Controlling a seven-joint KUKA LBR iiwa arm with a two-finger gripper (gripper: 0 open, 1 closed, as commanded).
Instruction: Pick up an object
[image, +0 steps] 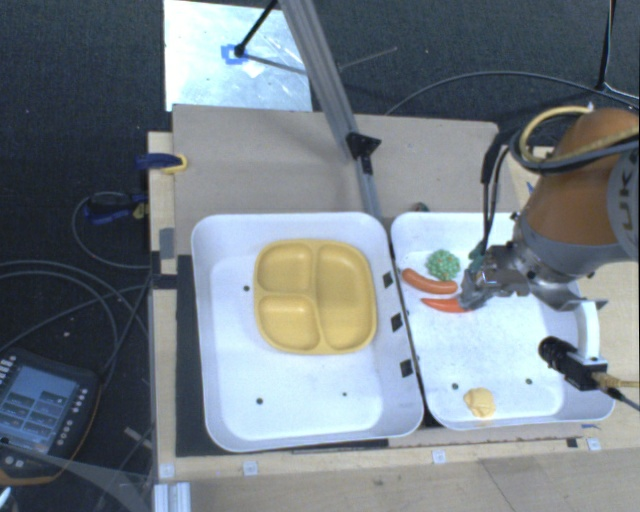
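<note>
White plastic dominates here: two shallow bins side by side on the bench, the left bin (225, 400) carrying a yellow divided plate (315, 296) with its compartments bare, set toward the bin's upper middle. The right bin (520, 395) is where the action is. The grey arm (585, 215) with its orange band comes in from the right and hangs over that bin's upper half, the gripper (478, 285) pointing down and left at the small cluster of food items. Its tip sits right at the right end of the lower red-orange sausage (445, 306), seemingly touching it, but the dark fingers blur together from this height and I cannot tell how far apart they stand or whether anything is pinched between them. Just above lies a second sausage (428, 283), roughly parallel to the first, and just above that a green broccoli-like piece (443, 264), close beside the gripper. Well apart, near the bin's lower edge, rests a small yellow lump (480, 402).
</note>
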